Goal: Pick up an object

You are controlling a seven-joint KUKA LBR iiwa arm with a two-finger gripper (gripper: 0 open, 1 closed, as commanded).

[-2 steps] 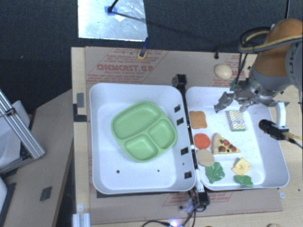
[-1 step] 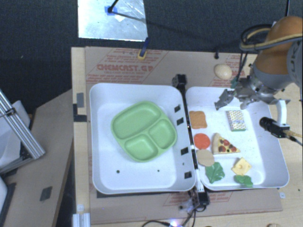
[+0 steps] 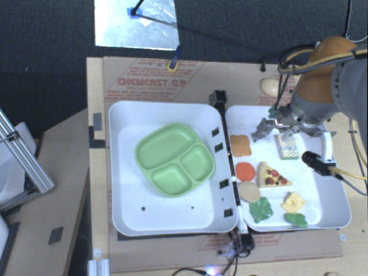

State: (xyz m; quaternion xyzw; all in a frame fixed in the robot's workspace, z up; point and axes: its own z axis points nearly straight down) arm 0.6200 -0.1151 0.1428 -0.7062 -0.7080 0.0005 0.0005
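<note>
- Jaws are hanging over the back part of the right-hand bin [image 3: 342,216] - I cannot tell if they are wide or narrow, and nothing is showing between them.
- Toy food is lying in that bin: a speckled block [image 3: 287,146] just below the jaws, with toast [image 3: 240,145], a tomato slice [image 3: 245,171] and a pizza slice [image 3: 272,176] near it.
- I am guessing the block is light and a bit squashy - easy to lift.
- It is looking best to pinch it across its two long sides.

Toy foods [image 3: 266,191] crowd the right bin's [image 3: 339,211] lower half.
</note>
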